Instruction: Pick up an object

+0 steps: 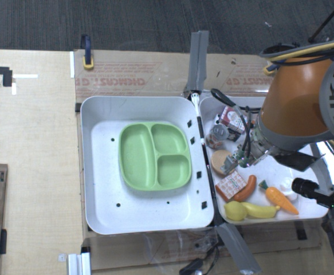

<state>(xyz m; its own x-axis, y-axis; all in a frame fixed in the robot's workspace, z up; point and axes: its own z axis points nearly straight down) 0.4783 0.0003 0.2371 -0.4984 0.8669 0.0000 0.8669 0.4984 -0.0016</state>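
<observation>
Looming closest to the lens as a bulky orange band on a grey arm (298,102), reaching in over the right-hand shallow white bin (313,213) on the pale wooden surface (29,125). Hanging low among the clutter with the pincer (238,158) tilting down toward the divider between the bins. Not showing clearly enough to judge released or clenched: cannot tell, with nothing visibly caught in it.

Lying just beside the pincer, on its divider side and seemingly touching its tip: a round tan disc-shaped object (217,162), probably the nearest candidate for the grab. Having no long axis, so likely asking for no turning of the wrist, just a short shift toward the divider and a descent.

Sitting just below the pincer in the view: a flat red-and-white printed packet (231,185), with a red sausage-shaped toy (246,189) touching it and slanting up toward the arm. Resting farther that way, against the bin's rim: a yellow banana-like toy (250,211), and beside it an orange carrot toy (281,199). Standing above the pincer in the view: a small grey round tin (218,135) and a red-labelled pack (232,117).

Waiting well apart, beyond the divider, in the left-hand white bin (89,153): a light green divided plastic plate (155,155).
</observation>
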